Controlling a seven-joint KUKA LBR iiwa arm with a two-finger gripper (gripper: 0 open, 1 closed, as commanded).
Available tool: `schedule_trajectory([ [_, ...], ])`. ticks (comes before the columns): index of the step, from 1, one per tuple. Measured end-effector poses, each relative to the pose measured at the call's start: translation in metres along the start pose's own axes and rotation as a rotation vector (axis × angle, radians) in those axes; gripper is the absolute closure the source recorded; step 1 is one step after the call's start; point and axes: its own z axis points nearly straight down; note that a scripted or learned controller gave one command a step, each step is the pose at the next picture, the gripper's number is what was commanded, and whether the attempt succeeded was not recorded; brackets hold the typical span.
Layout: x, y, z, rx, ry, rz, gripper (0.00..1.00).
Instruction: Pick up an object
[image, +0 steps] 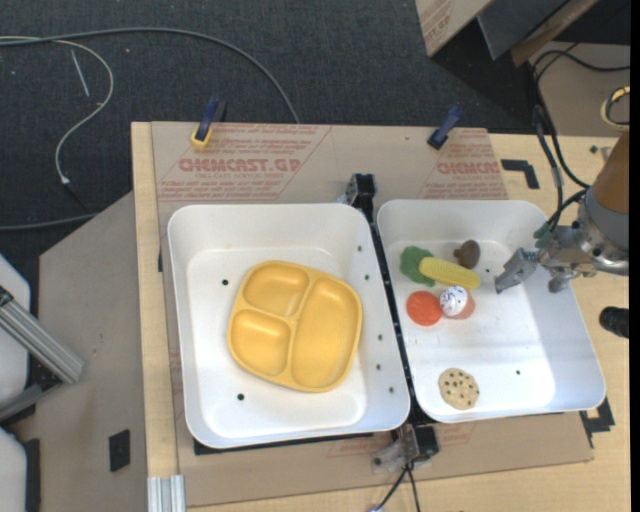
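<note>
Cardboard bench (300, 150) bears two white bins (200, 260) over dark carpet (150, 60).

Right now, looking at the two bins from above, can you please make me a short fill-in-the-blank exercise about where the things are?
1. The yellow divided plate lies in the ____ bin.
2. The cookie lies in the right bin, apart from the other food and nearer the ____ edge of the camera view.
3. The corn cob has the colour ____.
4. The gripper hovers over the ____ bin, not touching any food.

Missing words: left; bottom; yellow; right
</note>
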Motion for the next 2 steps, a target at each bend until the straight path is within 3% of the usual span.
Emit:
schedule_trajectory([
  [1,0.001,0.003,-0.008,-0.015,-0.003,-0.004,0.0],
  [2,0.011,0.006,0.044,-0.009,-0.001,-0.005,0.0],
])
